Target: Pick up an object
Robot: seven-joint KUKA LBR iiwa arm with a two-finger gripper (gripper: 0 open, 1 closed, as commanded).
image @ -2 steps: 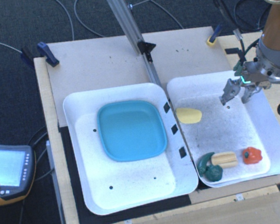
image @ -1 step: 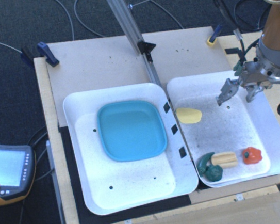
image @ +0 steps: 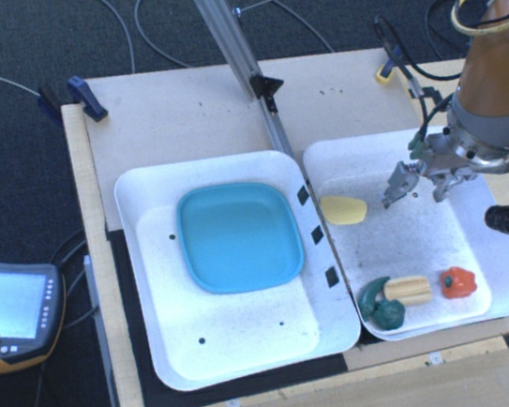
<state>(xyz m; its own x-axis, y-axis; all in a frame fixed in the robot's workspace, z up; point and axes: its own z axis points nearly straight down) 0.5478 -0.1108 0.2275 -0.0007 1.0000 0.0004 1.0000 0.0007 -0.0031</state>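
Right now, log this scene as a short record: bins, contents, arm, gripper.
left bin: holds a blue plate
right bin: holds four items
yellow piece: near the right bin's left wall, upper part
green vegetable: at the front edge, touching the beige block
red tomato: front edge, right of the beige block
arm: reaches in from the right
gripper: over the right bin, right of the yellow piece, holding nothing visible
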